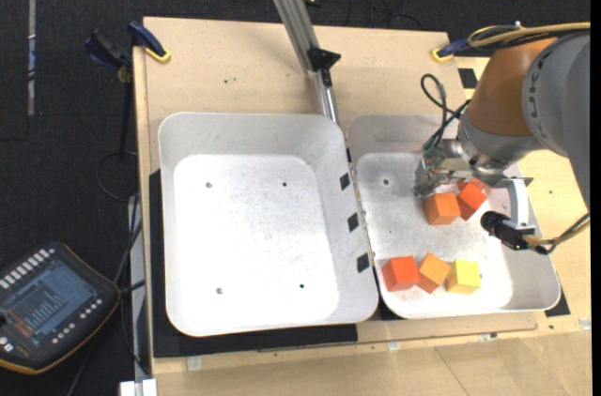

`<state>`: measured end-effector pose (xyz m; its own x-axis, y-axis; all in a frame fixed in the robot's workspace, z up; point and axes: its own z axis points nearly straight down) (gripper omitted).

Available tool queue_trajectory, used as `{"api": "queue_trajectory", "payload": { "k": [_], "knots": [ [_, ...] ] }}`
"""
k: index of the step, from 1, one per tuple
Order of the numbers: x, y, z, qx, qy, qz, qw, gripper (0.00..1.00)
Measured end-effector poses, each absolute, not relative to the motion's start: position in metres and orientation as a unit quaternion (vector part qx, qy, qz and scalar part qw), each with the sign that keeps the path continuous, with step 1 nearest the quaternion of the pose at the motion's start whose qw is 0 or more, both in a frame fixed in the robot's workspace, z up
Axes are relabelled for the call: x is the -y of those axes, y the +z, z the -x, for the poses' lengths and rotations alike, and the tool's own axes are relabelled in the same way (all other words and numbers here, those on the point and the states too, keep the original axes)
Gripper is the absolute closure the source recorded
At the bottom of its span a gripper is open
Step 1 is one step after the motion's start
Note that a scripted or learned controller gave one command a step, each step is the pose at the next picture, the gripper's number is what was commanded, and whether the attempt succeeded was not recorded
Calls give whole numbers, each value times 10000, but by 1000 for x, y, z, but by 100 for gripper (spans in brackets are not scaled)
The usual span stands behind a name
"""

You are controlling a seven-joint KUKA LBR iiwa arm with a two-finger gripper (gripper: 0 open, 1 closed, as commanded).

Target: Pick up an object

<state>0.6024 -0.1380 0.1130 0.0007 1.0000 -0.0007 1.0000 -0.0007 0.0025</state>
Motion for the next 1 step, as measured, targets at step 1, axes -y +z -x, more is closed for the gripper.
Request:
{"api": "queue_trajectory", "payload": {
  "k": [1],
  "knots": [
    [142, 175, -600, -7069, 17, -7073, 32, 100]
  ]
}}
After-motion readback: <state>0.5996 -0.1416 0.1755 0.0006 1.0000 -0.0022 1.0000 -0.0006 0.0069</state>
